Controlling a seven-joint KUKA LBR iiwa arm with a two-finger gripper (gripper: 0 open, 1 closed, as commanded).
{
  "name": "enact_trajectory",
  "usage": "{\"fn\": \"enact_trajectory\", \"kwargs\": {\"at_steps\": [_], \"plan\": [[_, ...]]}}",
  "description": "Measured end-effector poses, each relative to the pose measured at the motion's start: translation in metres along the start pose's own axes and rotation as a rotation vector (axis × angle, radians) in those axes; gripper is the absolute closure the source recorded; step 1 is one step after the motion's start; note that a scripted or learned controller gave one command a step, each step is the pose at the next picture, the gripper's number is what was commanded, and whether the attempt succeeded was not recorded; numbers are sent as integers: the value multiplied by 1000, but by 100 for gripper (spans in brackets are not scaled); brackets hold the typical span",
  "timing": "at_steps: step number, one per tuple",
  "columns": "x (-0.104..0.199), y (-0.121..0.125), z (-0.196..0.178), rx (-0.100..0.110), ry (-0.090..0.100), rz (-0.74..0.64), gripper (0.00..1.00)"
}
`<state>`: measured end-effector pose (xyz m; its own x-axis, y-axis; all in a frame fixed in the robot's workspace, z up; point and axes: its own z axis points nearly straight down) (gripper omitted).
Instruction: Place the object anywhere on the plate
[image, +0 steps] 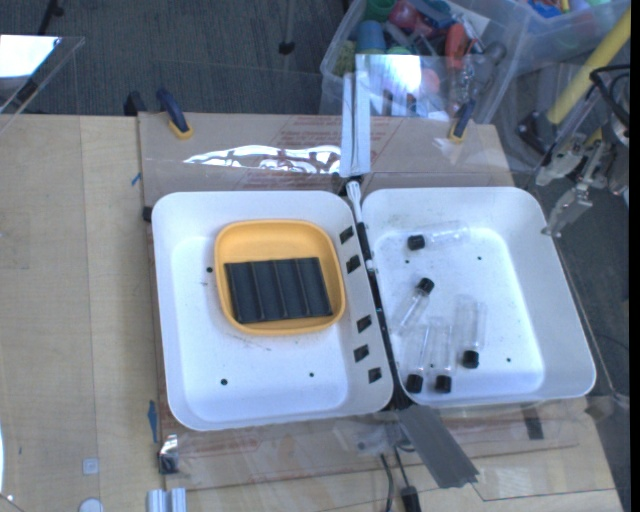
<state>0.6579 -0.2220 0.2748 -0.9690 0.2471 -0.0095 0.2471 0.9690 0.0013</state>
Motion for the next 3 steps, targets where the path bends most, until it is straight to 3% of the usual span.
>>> {"fn": "enact_trajectory", "kwargs": {"at_steps": [1, 2, 3], "plan": [[3, -1, -33, 0, -2, -306, 0], [43, -12, -58, -2, 5, -347, 0], [40, -10, 0, -2, 4, -427, 0]]}}
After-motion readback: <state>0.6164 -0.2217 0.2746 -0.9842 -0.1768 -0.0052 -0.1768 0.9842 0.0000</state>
